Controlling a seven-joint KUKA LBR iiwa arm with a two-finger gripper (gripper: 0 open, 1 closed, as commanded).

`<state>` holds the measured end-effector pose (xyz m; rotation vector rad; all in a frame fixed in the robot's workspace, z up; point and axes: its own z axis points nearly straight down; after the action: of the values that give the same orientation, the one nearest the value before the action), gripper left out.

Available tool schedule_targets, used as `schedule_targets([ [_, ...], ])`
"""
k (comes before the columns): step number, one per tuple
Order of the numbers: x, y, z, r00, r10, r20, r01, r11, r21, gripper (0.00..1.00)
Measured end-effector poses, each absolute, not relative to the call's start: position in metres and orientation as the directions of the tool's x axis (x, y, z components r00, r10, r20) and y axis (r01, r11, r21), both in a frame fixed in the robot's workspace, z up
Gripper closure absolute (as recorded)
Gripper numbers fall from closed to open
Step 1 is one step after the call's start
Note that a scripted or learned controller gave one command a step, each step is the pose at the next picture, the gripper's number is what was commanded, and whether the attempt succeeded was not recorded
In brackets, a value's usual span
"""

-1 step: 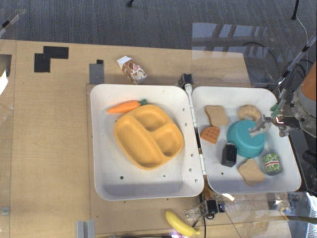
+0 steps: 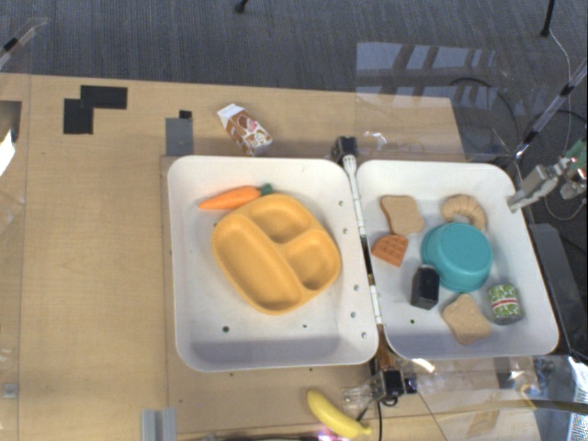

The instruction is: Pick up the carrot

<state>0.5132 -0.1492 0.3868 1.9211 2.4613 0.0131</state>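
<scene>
The carrot (image 2: pixel 230 197), orange with a green top, lies flat in the far left corner of the left bin (image 2: pixel 197 338). It rests against the back rim of a yellow divided plate (image 2: pixel 276 251). A grey part of my gripper (image 2: pixel 549 180) pokes in at the right edge of the view, just beyond the right bin's far right corner and a long way from the carrot.
The right bin (image 2: pixel 542 338) holds a teal bowl (image 2: pixel 457 255), toast (image 2: pixel 401 214), a croissant (image 2: pixel 464 211), a waffle (image 2: pixel 390 249), a black block (image 2: pixel 424 286), bread (image 2: pixel 467 318) and a small can (image 2: pixel 503 302). On the bench lie a banana (image 2: pixel 335 416) and a packet (image 2: pixel 244 129).
</scene>
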Motion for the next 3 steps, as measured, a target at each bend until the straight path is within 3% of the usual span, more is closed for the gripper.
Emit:
schedule_targets([
  [1, 0.578, -0.205, 0.454, -0.607, 0.794, -0.017, 0.794, 0.607, 0.01, 0.0],
  [2, 0.604, -0.204, 0.311, -0.348, 0.937, 0.002, 0.937, 0.348, 0.001, 0.0],
  [3, 0.637, -0.205, 0.384, -0.737, 0.676, -0.018, 0.676, 0.737, 0.009, 0.0],
])
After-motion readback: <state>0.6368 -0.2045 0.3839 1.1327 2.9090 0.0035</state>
